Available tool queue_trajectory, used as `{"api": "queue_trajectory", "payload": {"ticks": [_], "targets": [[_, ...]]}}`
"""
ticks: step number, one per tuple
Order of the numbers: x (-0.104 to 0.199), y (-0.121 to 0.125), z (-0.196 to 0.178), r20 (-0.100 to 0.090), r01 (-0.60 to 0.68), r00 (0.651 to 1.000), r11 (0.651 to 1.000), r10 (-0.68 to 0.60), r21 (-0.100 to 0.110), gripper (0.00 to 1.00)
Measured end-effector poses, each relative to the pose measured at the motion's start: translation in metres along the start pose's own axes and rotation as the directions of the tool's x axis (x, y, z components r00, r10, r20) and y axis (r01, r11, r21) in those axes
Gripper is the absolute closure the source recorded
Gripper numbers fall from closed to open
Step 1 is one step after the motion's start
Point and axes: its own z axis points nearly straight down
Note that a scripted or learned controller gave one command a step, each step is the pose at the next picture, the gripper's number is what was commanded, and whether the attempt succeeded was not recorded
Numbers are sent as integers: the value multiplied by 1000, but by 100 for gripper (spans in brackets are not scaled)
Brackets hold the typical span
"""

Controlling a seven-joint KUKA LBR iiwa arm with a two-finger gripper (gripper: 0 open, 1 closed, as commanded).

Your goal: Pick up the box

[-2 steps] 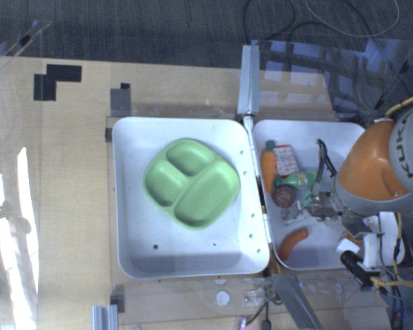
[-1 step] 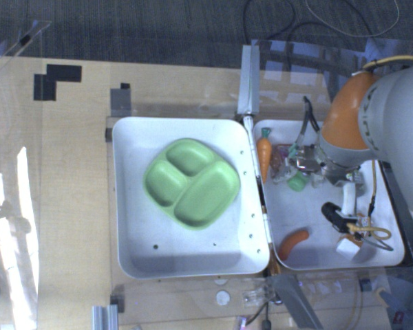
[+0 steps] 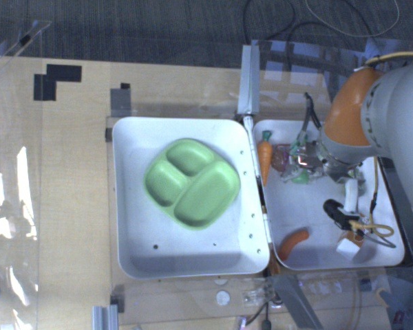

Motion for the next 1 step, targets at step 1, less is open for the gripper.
{"api": "queue_trajectory", "payload": {"ticks": [1], "targets": [[21,49,-84,0,75,997,997,-75,20,100]]}}
